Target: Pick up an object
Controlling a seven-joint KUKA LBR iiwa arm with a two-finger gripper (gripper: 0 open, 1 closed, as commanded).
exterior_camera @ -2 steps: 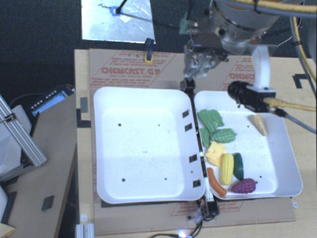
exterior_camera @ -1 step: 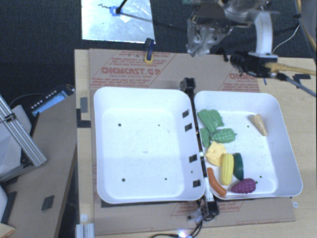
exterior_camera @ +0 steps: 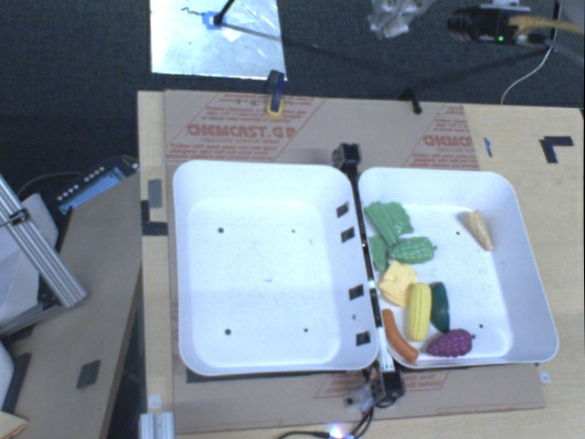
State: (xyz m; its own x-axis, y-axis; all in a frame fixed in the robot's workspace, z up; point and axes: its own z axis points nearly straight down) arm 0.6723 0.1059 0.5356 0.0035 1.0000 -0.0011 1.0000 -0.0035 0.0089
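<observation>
The right white bin (exterior_camera: pixel 512 273) holds several toy foods. Two green leafy pieces (exterior_camera: pixel 388 219) (exterior_camera: pixel 413 250) lie near its left wall. Below them sit a yellow wedge (exterior_camera: pixel 397 283), a corn cob (exterior_camera: pixel 419 311) and a dark green piece (exterior_camera: pixel 440 306). An orange sausage-shaped piece (exterior_camera: pixel 398 336) and purple grapes (exterior_camera: pixel 450 343) rest at the front edge. A tan cone (exterior_camera: pixel 478 229) lies apart at the right. My gripper (exterior_camera: pixel 398 7) hangs high at the top of the camera view, beyond the far edge of the bench and well away from the bins.
The left white bin (exterior_camera: pixel 265 273) adjoins the right one along a black clipped seam (exterior_camera: pixel 356 263). A yellow clamp (exterior_camera: pixel 274 99) sits on the cardboard behind it. A shiny metal sheet (exterior_camera: pixel 217 26) lies on the floor, and an aluminium rail (exterior_camera: pixel 37 254) stands at the left.
</observation>
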